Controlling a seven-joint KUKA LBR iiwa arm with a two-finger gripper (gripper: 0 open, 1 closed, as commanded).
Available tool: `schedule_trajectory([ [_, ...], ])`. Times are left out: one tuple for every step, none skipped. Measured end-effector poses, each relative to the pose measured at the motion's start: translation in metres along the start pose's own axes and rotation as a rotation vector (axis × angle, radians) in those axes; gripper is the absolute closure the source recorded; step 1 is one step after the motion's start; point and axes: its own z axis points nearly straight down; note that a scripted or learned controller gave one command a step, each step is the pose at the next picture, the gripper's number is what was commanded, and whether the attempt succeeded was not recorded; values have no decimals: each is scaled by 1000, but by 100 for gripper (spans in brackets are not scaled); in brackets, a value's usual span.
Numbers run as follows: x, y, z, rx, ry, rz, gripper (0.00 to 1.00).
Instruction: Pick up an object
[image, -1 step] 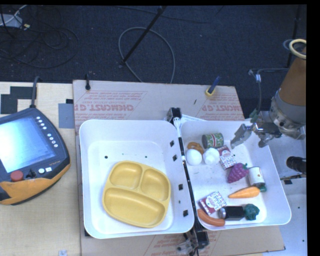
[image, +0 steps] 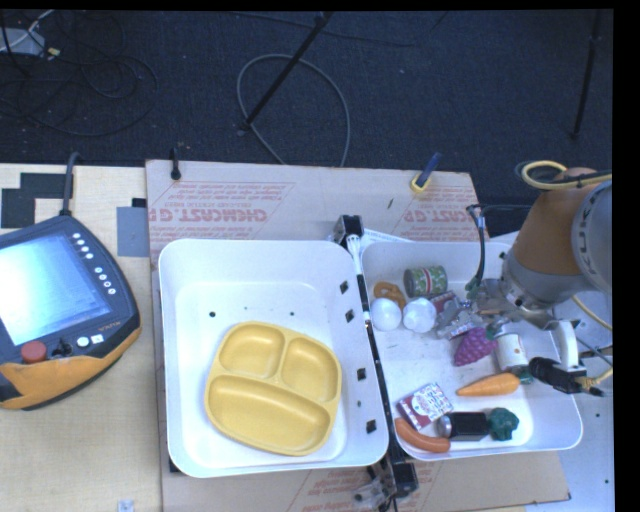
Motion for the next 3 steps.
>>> schedule_trajectory([
  [43, -16, 2, -18, -5, 0, 0],
  [77, -63, 2, -19, -4, 3, 0],
  [51, 0, 1, -17, -4, -4, 0],
])
